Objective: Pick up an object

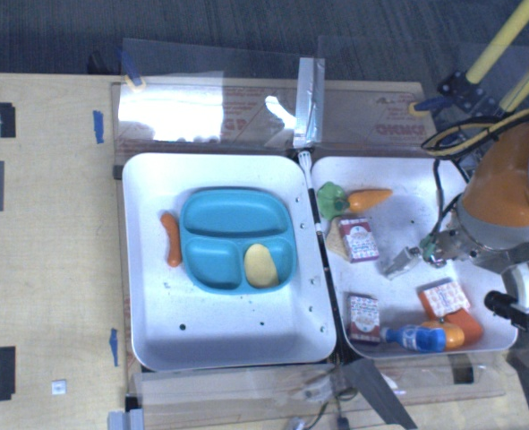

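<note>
From above we see two white bins side by side. The left bin [148, 267] holds a blue tray [237, 238] with compartments; a yellow lump [261, 265] lies in its lower right compartment, and an orange sausage [171, 238] lies on the bin floor just left of the tray. The right bin [398, 218] holds a carrot [358, 199] with a green top by its upper left corner, a red and white carton [360, 239] below it, a second carton [364, 316] near the front wall, a third [441, 297] to the right, and a blue bottle [413, 337] lying beside an orange piece [465, 328]. The cartons' print is too small for us to read. The gripper [398, 262] hangs low in the right bin among these items; whether it is spread or pressed together we cannot tell.
</note>
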